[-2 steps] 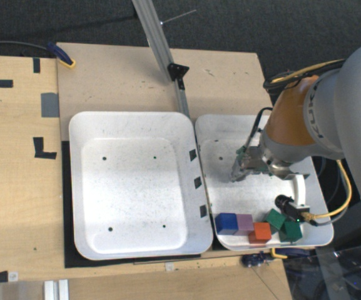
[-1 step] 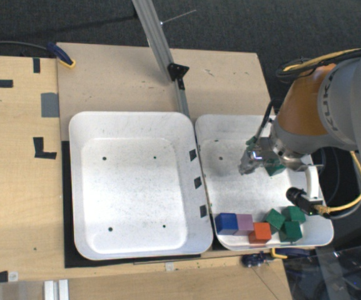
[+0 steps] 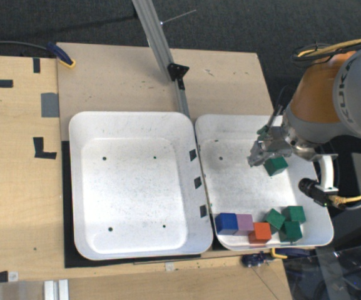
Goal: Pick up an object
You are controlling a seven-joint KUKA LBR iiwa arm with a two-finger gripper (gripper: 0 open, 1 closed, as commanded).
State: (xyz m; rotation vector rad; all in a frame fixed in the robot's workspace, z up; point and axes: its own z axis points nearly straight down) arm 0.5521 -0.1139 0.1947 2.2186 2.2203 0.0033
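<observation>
Position matters most here: a green block [image 3: 275, 165] is seen just beside the end effector [image 3: 263, 153], toward the right bin's [image 3: 230, 174] near rim; whether it is gripped or merely touched cannot be told.

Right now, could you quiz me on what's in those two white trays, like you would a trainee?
1. True or false: the blue block lies in the left bin.
2. Which colour of block is most numerous in the right bin: A green, B orange, C purple?
3. Fill in: the green block beside the gripper sits apart from the cluster along the bin's ____ edge.

Key: 1 false; 2 A; 3 near (bottom).
</observation>
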